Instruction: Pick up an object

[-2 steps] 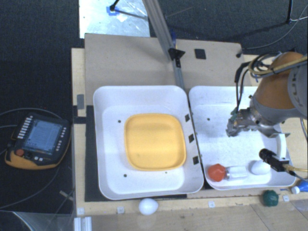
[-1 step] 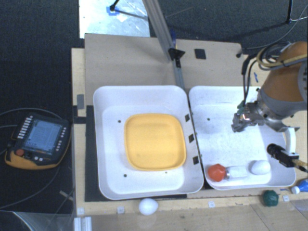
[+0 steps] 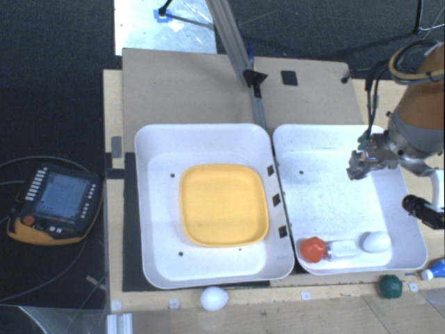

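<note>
In the right bin (image 3: 327, 200), along its near wall, lie a small red-orange ball (image 3: 313, 249), a pale flat piece (image 3: 342, 249) beside it, and a white egg-shaped object (image 3: 376, 242). My gripper (image 3: 360, 167) hangs over the right bin's far right part, well above and behind those objects. Nothing shows between its dark fingers. The left bin (image 3: 156, 207) holds a square yellow plate (image 3: 224, 204) in its middle.
A white egg (image 3: 214, 298) lies on the bench in front of the left bin. A dark green ball (image 3: 391, 286) sits off the right bin's near right corner. A teach pendant (image 3: 54, 207) rests at far left. A metal pole (image 3: 233, 37) slants down between the bins.
</note>
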Tool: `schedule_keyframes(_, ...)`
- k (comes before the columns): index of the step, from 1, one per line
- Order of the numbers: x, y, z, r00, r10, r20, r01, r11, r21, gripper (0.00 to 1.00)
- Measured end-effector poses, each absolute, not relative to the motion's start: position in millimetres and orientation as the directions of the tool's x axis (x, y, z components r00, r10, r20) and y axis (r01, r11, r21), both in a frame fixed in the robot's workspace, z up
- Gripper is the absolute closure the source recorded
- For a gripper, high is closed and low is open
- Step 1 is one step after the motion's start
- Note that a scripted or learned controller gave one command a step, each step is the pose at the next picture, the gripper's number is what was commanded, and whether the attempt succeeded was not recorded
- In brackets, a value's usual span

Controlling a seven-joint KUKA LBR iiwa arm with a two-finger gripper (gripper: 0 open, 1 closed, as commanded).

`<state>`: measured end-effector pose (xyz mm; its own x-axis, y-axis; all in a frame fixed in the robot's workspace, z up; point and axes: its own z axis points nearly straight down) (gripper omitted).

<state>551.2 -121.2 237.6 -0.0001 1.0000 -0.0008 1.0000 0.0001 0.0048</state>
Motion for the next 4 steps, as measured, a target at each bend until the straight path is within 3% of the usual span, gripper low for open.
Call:
schedule_keyframes(2, 580.5, -14.9, 242.3, -0.005, 1.0, 0.001, 1.0, 0.005, 0.001, 1.0)
schedule_keyframes(4, 624.2, 82.3, 225.4, -0.004, 1.0, 0.001, 1.0, 0.004, 0.0, 1.0)
